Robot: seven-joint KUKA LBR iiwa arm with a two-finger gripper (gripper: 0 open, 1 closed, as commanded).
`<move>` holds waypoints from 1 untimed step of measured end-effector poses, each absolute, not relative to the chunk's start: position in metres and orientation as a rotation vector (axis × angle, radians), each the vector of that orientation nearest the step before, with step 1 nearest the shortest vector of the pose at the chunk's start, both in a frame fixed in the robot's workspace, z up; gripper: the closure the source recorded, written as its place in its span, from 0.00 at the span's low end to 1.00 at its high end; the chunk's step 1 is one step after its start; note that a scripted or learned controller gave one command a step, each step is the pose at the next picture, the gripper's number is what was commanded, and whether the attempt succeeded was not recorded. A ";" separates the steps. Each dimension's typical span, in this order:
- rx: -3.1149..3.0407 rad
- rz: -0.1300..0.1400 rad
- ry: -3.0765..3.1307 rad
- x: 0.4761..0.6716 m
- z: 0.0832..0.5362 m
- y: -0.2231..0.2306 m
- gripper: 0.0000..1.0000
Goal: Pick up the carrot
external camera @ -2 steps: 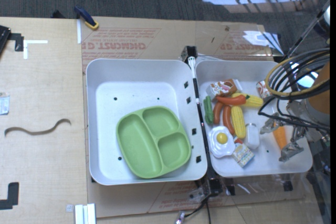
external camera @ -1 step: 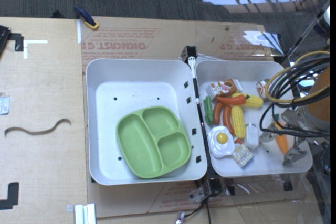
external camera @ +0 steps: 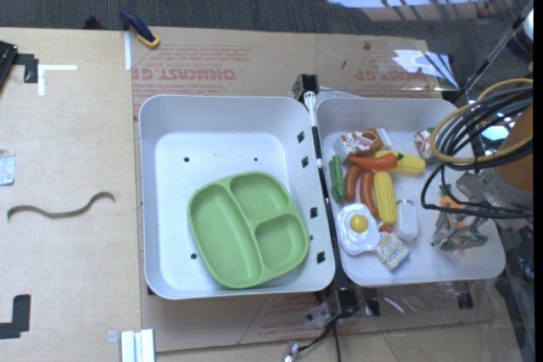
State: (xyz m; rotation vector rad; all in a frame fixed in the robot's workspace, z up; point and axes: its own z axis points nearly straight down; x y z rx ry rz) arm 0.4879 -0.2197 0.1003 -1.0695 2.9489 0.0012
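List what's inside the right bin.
In the right bin: a clustered toy food pile, including corn, fried egg, carrot. Items beneath the pile are covered. The pincer hovers there.

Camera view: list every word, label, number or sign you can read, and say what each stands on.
"CHEMCAST GP", red print repeated in rows, upside down, on the brown sheet behind the left bin.
The same red print near the sheet's front edge: too small to read.
Small packet in the right bin: print too blurred to read.

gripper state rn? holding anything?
Gripper: cannot be told; it sits low over the right bin, with something orange at its tip.
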 end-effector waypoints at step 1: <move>-1.069 0.001 2.949 0.488 0.100 -0.220 0.00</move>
